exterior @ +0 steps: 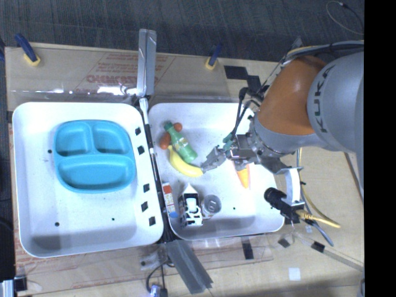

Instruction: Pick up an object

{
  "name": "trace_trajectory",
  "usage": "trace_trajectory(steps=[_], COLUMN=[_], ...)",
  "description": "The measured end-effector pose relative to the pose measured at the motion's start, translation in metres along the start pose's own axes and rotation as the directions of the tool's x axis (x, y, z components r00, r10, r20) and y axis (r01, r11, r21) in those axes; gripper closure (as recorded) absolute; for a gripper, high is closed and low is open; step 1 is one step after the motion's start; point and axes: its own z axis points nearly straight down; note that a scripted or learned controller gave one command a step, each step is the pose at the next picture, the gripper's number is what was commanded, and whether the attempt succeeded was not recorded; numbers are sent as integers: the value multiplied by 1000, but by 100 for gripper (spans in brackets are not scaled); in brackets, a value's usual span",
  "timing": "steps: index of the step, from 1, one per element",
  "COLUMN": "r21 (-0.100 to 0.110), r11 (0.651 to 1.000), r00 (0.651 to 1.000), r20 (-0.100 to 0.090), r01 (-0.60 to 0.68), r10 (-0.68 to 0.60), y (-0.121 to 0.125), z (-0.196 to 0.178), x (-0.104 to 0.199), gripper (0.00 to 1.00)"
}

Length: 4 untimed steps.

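Your arm [309,104] looms nearest the lens, its grey body and orange band bulking over the right side of the right bin [247,224]. It reaches in from the right and slants down and leftward, so the wrist sits above the bin's middle. You see the gripper [211,160] at its low end, pointed toward the left, with the tips just beside the right end of the yellow banana [184,166]. The fingers [215,156] are small and dark against the clutter, so you cannot tell how far apart they stand, and nothing shows clearly between them.

Look at the banana: it lies slantwise in the bin's left half, touching a green bottle [183,146] above it. Red and orange pieces [171,129] sit by the bottle's upper end. An orange carrot [244,177] lies below the wrist, close to the gripper's body. Near the bin's front wall you find a round grey can [212,204] and a black-and-white item [191,209] beside it.

Your left bin [37,228] holds a blue divided tray [94,155]. Both bins rest on the counter [346,184].
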Motion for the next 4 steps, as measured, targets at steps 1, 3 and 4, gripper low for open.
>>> trace_trajectory(steps=[1, 3, 4], r21=[-10, -3, -4], r11=[998, 1000, 998], r00=[998, 1000, 998], r20=[1, 1, 1], r01=[58, -21, -70], r10=[-58, 21, 70], y=[73, 128, 140], z=[118, 17, -40], x=[11, 61, 23], gripper=[0, 100, 100])
